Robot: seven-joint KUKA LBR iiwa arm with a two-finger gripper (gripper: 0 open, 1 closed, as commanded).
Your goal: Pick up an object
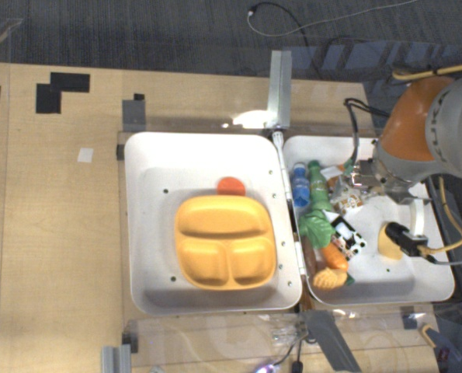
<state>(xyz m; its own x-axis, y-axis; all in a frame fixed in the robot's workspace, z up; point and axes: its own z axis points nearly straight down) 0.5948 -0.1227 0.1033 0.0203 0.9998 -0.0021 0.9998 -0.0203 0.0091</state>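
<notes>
The left bin point(137, 231) carries a yellow divided tray point(225, 239) near its middle, with a small orange ball point(231, 185) touching the tray's far edge. The right bin point(425, 282) holds a clutter of toys along its left wall: a blue bottle point(300, 185), green pieces point(317, 224) and an orange piece point(331, 277). The gripper point(355, 189) hangs over that clutter.

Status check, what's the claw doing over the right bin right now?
Claw low over right white bin, nothing seen gripped. Toys piled along left wall: blue bottle, green plush. Yellow divided tray in left bin.
</notes>
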